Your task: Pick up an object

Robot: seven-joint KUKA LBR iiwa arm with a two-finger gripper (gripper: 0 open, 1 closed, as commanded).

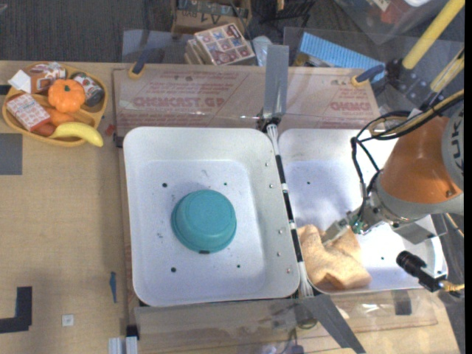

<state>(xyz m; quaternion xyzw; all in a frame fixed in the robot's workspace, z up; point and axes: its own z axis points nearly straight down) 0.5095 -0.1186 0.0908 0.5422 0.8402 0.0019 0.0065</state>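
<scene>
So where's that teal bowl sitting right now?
The teal bowl sits upside down near the middle of the left bin, well apart from the tan sponge-like lump in the right bin.

A teal bowl sits upside down in the left bin; the gripper touches a tan sponge in the right bin.

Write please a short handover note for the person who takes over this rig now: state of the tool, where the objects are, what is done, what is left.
Tool: low in the right bin, at the upper edge of the tan sponge-like object; whether it is open or shut cannot be told.
Objects: tan object lies in the right bin's near-left corner. Teal bowl sits upside down in the middle of the left bin.
Done: arm is positioned at the tan object.
Left: nothing is lifted yet; the grasp and the lift are still to be confirmed.
</scene>
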